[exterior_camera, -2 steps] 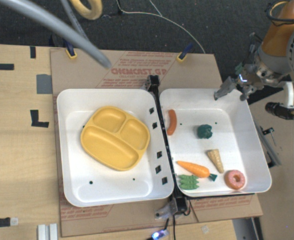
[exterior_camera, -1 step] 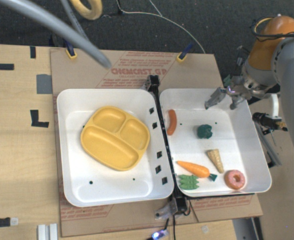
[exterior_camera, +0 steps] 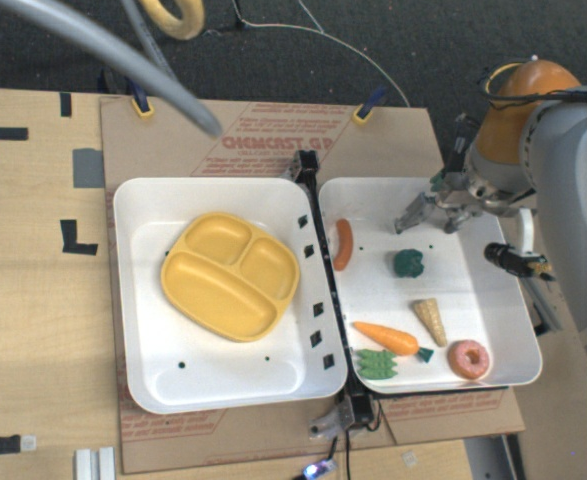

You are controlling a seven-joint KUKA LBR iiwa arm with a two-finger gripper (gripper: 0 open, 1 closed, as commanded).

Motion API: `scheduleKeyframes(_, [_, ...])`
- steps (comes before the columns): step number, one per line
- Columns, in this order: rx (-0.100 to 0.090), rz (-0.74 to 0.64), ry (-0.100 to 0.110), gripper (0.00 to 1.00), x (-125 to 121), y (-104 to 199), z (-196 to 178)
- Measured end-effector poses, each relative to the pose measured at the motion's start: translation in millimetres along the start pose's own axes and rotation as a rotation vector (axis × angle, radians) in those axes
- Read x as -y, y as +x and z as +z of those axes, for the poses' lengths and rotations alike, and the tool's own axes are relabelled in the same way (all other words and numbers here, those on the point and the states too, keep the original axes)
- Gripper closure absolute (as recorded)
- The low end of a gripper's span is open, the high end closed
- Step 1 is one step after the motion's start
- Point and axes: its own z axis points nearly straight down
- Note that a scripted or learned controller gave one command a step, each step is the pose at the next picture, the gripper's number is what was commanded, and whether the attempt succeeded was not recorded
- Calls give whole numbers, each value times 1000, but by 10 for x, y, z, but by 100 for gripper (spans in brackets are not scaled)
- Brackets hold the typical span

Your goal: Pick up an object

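The right bin (exterior_camera: 493, 268) holds several toy foods: a reddish sausage (exterior_camera: 342, 243) at its left wall, a dark green broccoli piece (exterior_camera: 407, 262), a tan cone (exterior_camera: 430, 318), an orange carrot (exterior_camera: 385, 338) with a green leafy top (exterior_camera: 376, 364), and a pink donut (exterior_camera: 468, 359). My gripper (exterior_camera: 431, 222) hangs over the bin's far part, above and slightly right of the broccoli. It is open, its fingers (exterior_camera: 405, 220) spread apart with nothing between them.
The left bin (exterior_camera: 143, 368) carries a yellow divided plate (exterior_camera: 231, 273). A black divider (exterior_camera: 318, 268) runs between the two bins. The grey arm with its orange band (exterior_camera: 518, 98) comes in from the right. A grey pole (exterior_camera: 93, 38) crosses the upper left.
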Motion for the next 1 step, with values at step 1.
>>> scheduleKeyframes(1, [2,-2,-3,100,-15,1,-141])
